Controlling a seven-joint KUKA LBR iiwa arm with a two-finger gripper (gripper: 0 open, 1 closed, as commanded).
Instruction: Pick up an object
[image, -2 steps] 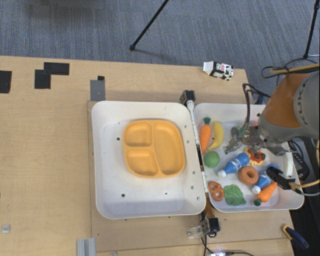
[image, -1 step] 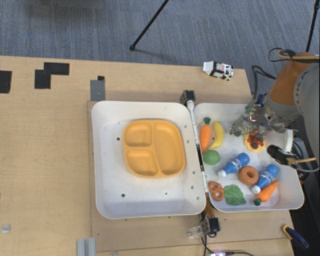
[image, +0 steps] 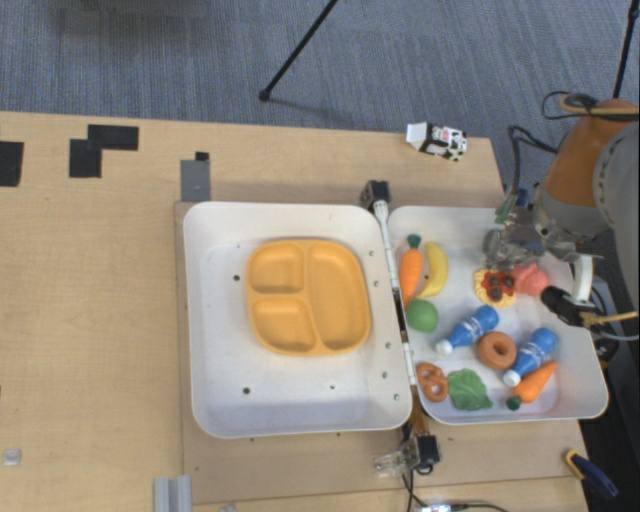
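Observation:
The right bin (image: 460, 225) holds several toy foods: a carrot (image: 411, 272), a banana (image: 435, 268), a green lime (image: 423, 316), two blue bottles (image: 470, 329) (image: 530, 355), a donut (image: 496, 350), a pretzel (image: 432, 380), a green leaf piece (image: 468, 390) and a small carrot (image: 535, 384). My gripper (image: 508, 248) hangs low over the bin's right side. It is directly above a yellow and red piece (image: 494, 287) and a pink piece (image: 531, 278). I see nothing lifted off the bin floor.
The left bin (image: 215, 380) carries a yellow divided plate (image: 305, 297). A ridge (image: 392, 290) separates the two bins. Cables (image: 590, 310) trail at the right edge beside the arm. A small black and white item (image: 438, 139) lies on the bench behind the bins.

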